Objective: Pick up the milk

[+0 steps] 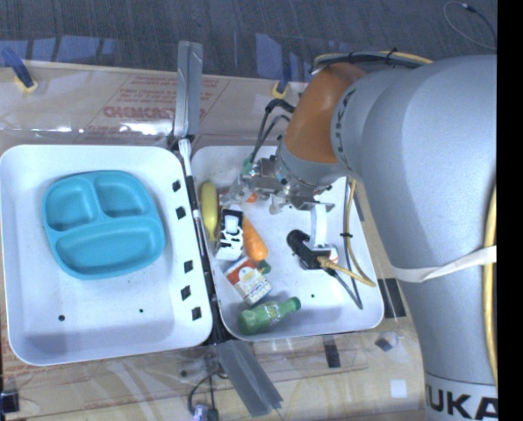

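Milk: the small black-and-white carton (pixel 232 234) lies in the right bin (pixel 367 310), near its left wall, between the banana (pixel 210 209) and the carrot (pixel 254 242).
Neighbours: a small orange-labelled carton (pixel 249 281) and a green bottle (pixel 268 315) lie nearer the front.
Gripper: the gripper (pixel 263 181) hangs over the far part of the same bin, just right of the banana; how far it is open cannot be told, and nothing is seen in it.
Left bin: a blue divided plate (pixel 103 223).
Advice: come straight down over the milk, closing across its narrow sides, clear of banana and carrot.
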Motion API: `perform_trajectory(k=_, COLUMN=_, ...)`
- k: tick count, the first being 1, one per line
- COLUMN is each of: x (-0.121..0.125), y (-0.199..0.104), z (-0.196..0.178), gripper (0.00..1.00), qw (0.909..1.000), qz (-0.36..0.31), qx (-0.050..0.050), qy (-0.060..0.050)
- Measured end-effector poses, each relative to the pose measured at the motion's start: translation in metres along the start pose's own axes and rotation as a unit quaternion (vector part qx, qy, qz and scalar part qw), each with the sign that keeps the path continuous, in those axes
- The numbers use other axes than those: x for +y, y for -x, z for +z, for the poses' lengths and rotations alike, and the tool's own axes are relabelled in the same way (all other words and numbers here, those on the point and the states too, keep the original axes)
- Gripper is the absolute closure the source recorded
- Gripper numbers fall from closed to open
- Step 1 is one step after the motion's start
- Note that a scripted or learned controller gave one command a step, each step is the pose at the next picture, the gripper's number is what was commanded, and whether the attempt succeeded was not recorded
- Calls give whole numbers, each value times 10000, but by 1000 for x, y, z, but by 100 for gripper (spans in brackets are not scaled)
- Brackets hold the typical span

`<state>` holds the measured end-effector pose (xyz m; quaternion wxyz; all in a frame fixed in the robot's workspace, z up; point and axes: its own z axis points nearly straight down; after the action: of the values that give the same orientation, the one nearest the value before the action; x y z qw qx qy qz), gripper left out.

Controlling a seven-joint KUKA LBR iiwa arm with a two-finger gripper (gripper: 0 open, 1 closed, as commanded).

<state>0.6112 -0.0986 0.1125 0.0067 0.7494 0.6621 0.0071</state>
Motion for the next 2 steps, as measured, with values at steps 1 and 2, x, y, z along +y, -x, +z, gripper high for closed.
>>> perform_trajectory(k=1, x=21, y=-6, z=-49, gripper=0, qw=9992, qz=-397, qx=-2, qy=-108)
perform_trajectory(k=2, x=-10, y=-4, z=18, gripper=0, qw=9999, qz=137, qx=-23, qy=-82)
